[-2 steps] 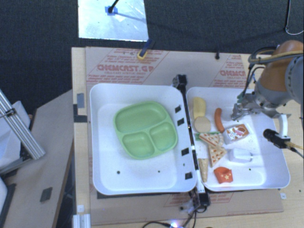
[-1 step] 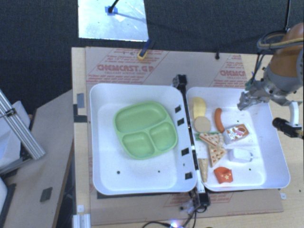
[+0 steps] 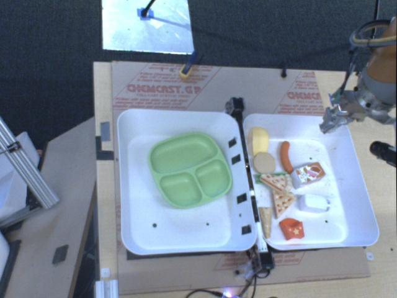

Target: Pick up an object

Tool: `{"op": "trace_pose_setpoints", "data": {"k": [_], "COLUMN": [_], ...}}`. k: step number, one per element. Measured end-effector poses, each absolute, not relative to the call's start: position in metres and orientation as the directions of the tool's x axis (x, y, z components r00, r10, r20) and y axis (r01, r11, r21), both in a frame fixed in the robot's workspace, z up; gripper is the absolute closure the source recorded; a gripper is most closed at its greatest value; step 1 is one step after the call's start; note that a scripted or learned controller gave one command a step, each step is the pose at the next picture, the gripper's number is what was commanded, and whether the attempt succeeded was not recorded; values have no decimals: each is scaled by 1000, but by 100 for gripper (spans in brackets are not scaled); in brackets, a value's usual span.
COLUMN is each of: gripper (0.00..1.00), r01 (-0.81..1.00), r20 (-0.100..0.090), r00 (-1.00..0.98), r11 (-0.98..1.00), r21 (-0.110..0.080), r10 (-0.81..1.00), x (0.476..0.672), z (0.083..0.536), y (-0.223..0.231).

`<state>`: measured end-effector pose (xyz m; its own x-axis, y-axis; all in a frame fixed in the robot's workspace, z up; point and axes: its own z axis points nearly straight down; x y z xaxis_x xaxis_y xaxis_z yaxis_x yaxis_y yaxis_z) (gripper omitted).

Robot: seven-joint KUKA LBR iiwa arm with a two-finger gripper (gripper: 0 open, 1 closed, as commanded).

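Note:
The right bin [image 3: 356,166] holds several toy foods: a yellow piece [image 3: 260,140], a tan round piece [image 3: 265,162], a red sausage [image 3: 286,156], a small red and white carton [image 3: 308,174], two toast-like wedges [image 3: 275,182] [image 3: 283,202], a white block [image 3: 313,202], a red piece [image 3: 292,229] and a pale cone [image 3: 265,221]. My gripper [image 3: 329,122] hangs over the bin's far right corner, well apart from every item. It is small and partly blurred against the bin rim. Nothing shows in it.
The left bin [image 3: 136,216] carries a green divided plate [image 3: 189,169]. A black hinge strip [image 3: 245,166] runs between the bins. Cardboard [image 3: 161,89] lies under both bins, and a shiny sheet [image 3: 147,17] lies behind them.

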<state>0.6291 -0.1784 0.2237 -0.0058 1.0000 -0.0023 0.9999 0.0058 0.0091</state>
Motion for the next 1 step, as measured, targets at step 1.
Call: {"op": "trace_pose_setpoints", "data": {"k": [1], "gripper": [100], "r01": [1000], "r20": [-1], "r00": [-5], "r11": [5], "r21": [4], "r10": [1000], "x": [630], "z": [225], "y": [-178]}}
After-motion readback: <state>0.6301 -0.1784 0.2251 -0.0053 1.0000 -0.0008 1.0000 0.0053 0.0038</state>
